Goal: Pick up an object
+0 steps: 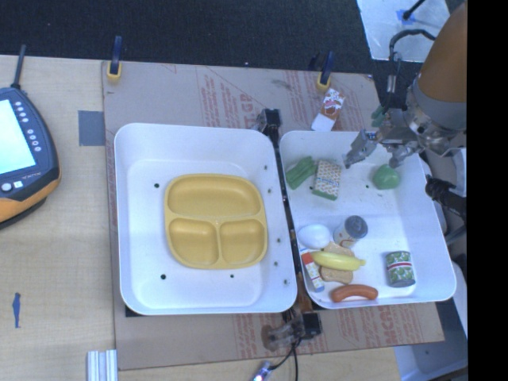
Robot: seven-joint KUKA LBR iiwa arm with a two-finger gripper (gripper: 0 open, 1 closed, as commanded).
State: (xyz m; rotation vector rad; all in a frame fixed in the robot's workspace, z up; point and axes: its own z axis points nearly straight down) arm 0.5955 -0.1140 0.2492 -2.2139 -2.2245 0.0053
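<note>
- Jaws (pixel 379 151) stand apart, one finger (pixel 355 151) reaching toward the left over the right bin's far end, the other finger (pixel 402 151) just beside a green rounded object; nothing sits between them.
- Green rounded object (pixel 386 177), perhaps a toy pepper or lime, lies on the floor of the right bin (pixel 425 213) near its far right corner, just below the jaws in the view; whether a finger touches it is hard to tell.
- Arm's grey wrist with its orange band (pixel 446 50) comes in from the right, above the bin's far edge.
- Near the far left of the right bin lie a green oblong piece (pixel 300 172) and, beside it, a small printed box (pixel 326 179).
- Toward the middle lie a white egg (pixel 314 235) and a small grey-capped jar (pixel 352 228), close together.
- At the near end sit a banana (pixel 339 259), touching a tan lump beneath it, a small bottle with a red label (pixel 311 271) along the left wall, a sausage (pixel 354 293), and a can with a green label (pixel 399 268) standing apart to the right.
- Left bin (pixel 143 213) holds a yellow divided tray (pixel 215 219) with three compartments.
- On the table (pixel 63 292), a tablet with an orange rim (pixel 20 157) lies at the far left.
</note>
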